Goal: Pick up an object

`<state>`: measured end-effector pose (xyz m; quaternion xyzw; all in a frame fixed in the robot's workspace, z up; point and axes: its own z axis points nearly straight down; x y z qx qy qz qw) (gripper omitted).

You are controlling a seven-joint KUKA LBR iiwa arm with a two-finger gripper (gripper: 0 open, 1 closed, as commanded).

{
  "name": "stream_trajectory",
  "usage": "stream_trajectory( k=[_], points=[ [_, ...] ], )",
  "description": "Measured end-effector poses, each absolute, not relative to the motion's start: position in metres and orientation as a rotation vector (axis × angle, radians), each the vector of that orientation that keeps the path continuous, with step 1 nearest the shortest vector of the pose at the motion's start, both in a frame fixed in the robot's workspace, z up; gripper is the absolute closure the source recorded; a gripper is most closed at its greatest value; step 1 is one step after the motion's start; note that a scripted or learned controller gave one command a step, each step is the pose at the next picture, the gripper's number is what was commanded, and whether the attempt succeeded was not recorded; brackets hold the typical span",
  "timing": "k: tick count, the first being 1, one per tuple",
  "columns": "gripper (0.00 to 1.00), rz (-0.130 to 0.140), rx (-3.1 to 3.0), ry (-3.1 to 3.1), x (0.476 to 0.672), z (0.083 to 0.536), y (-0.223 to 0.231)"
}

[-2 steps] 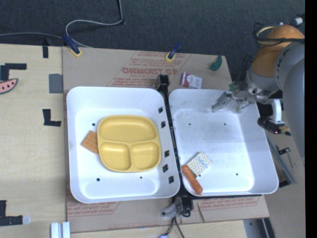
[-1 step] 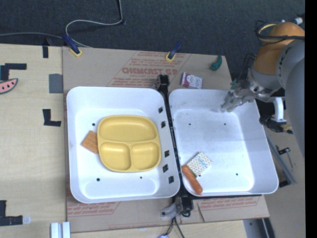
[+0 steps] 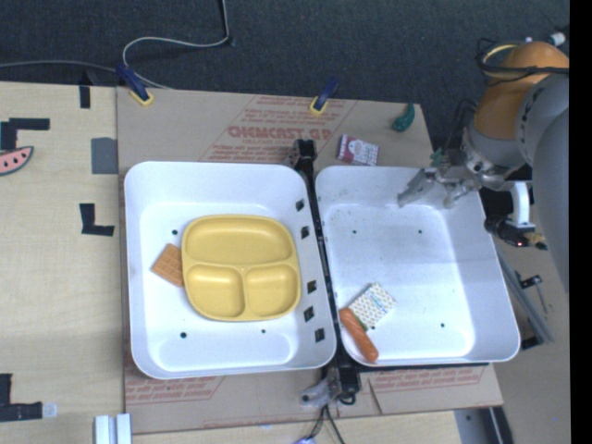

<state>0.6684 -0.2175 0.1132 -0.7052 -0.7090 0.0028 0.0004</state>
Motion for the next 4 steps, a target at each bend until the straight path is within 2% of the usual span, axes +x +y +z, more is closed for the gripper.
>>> stream_trajectory(
  k=[1, 2, 3, 4],
  points=[
    [1.00, 0.010, -2.216, -2.229, 0.669, 0.123, -0.218],
    [0.00, 0.012, -2.215, -2.228, 0.669, 0.123, -0.218],
    [0.00, -0.005, -2.219, -2.222, 0.573, 0.087, -0.222],
    [1.00, -0.006, -2.227, -2.229, 0.574, 0.098, -0.224]
  ],
)
